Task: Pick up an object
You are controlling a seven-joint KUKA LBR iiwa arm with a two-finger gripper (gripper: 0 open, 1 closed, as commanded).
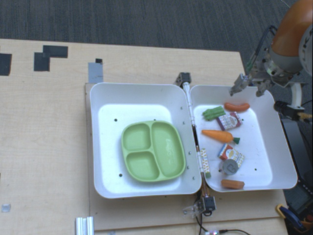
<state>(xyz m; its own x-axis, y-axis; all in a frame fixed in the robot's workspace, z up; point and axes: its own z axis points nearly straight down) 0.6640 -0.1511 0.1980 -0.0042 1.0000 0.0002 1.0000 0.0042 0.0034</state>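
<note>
A: Objects for picking all lie in the right bin [281, 146]. Near its far wall there is a red sausage [236, 106], with a green pea pod [213, 113] to the left of it and a small dark purple packet [229, 121] just below them.

B: And further down?

A: An orange carrot [218, 135] lies across the middle, its green end pointing right. Below it sits a small colourful carton [231, 153], then a grey round piece [228, 167] touching the carton, and a second orange-red sausage [232, 183] near the front wall.

B: What about the left bin [105, 131]?

A: It holds a light green divided plate [153, 151] with three compartments, lying flat in the middle of the bin.

B: Where is the gripper [248, 84]?

A: It hangs over the far edge of the right bin, above the red sausage and apart from it. Nothing shows between its fingers. Whether they are spread or closed I cannot tell. Both bins sit side by side on the pale wooden table [44, 146].
</note>
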